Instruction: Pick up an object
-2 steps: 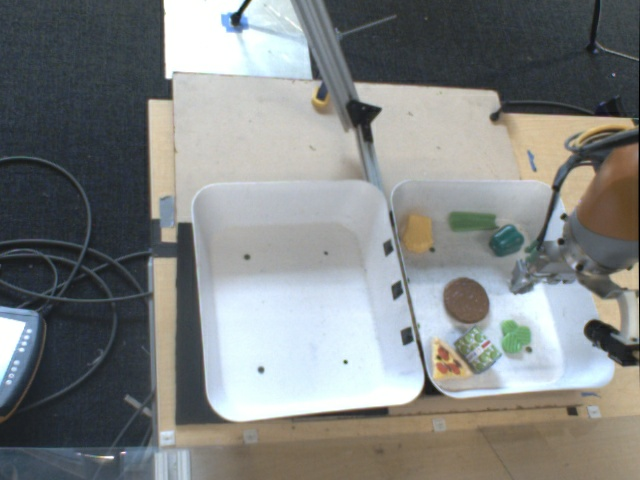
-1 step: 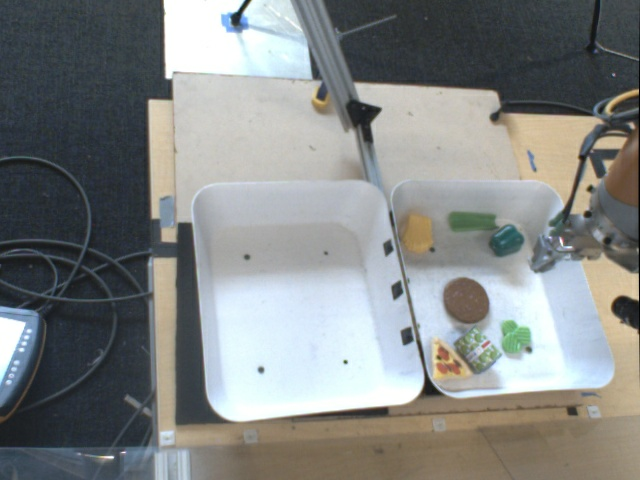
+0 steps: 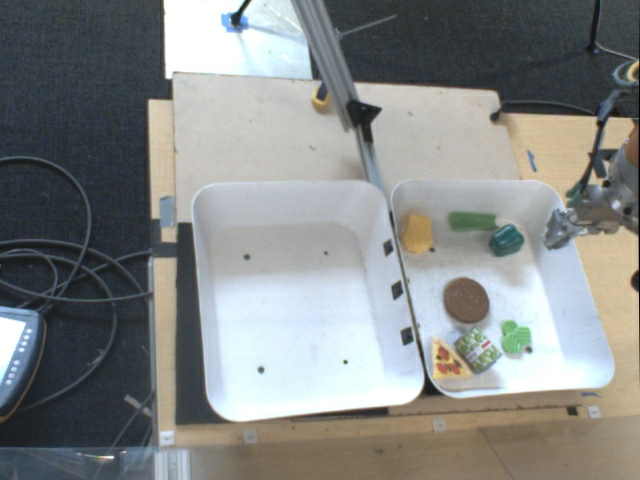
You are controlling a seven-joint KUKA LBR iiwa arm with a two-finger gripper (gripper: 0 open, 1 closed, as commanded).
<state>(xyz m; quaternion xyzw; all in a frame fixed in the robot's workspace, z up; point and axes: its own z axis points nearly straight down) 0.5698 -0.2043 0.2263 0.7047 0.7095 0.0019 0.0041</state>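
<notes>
The right bin [image 3: 592, 320] holds several small items. A yellow block [image 3: 417, 233] lies at its far left, with a long green piece [image 3: 471, 221] and a dark green pepper-shaped toy [image 3: 506, 239] further right. A brown round disc [image 3: 466, 299] sits in the middle. Near the front lie a pizza slice [image 3: 449, 359], a green and red patterned wedge [image 3: 480, 349] and a light green leafy toy [image 3: 516, 337]. My gripper [image 3: 557, 232] hangs over the bin's far right rim, just right of the pepper toy, with nothing seen in it.
The left bin [image 3: 290, 190] stands beside the right one, joined along a divider with black clips [image 3: 397, 289]. A slanted metal pole [image 3: 335, 63] crosses the board behind the bins. Cables and a pendant [image 3: 15, 353] lie on the floor at left.
</notes>
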